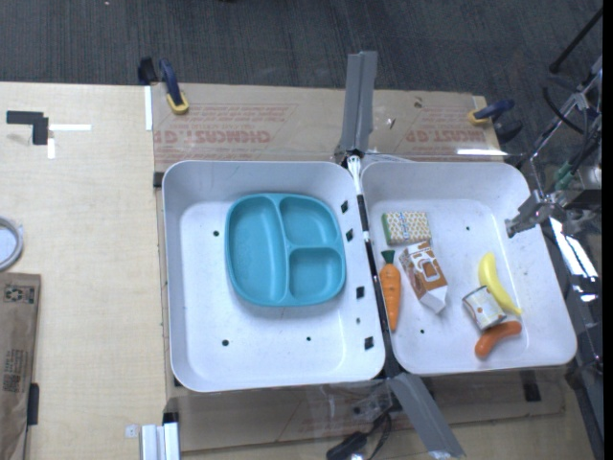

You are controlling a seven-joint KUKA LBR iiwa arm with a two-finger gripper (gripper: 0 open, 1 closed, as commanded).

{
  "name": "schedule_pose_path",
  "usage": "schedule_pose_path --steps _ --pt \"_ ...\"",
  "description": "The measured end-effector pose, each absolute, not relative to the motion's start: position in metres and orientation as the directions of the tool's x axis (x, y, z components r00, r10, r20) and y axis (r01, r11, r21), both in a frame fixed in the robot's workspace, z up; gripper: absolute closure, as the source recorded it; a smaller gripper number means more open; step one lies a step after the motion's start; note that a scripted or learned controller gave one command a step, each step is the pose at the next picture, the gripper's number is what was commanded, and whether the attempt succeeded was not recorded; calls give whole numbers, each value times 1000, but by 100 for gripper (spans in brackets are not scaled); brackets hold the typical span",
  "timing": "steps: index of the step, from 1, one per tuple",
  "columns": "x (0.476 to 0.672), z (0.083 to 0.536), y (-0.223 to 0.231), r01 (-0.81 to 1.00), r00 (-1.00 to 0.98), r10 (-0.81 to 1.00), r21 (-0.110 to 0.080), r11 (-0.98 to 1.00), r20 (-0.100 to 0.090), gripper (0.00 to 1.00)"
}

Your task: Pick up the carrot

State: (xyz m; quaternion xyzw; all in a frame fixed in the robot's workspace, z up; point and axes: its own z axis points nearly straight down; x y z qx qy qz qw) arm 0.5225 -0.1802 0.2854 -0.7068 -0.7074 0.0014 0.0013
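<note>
The carrot (390,295) lies in the right bin (460,357), close against its left wall. It is orange, with its green top pointing toward the far side. A small tilted carton (424,276) lies just to its right, almost touching it.
The right bin also holds a patterned box (406,225), a banana (498,282), a small can (481,308) and an orange sausage-shaped piece (498,338). A blue divided plate (285,249) lies in the left bin (192,286). Cables and metal hardware (565,195) crowd the right bin's far right corner.
</note>
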Motion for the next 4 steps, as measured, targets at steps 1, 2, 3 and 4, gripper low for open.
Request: schedule_pose_path --steps 1,2,3,4 --pt "523 436 -152 952 305 952 -3 -305 -3 0" --pt "481 396 -116 982 189 982 -3 -189 -2 0" --pt "517 418 -114 996 93 996 -1 -93 -3 0" --pt "479 396 -90 982 -191 982 -3 191 -1 0"
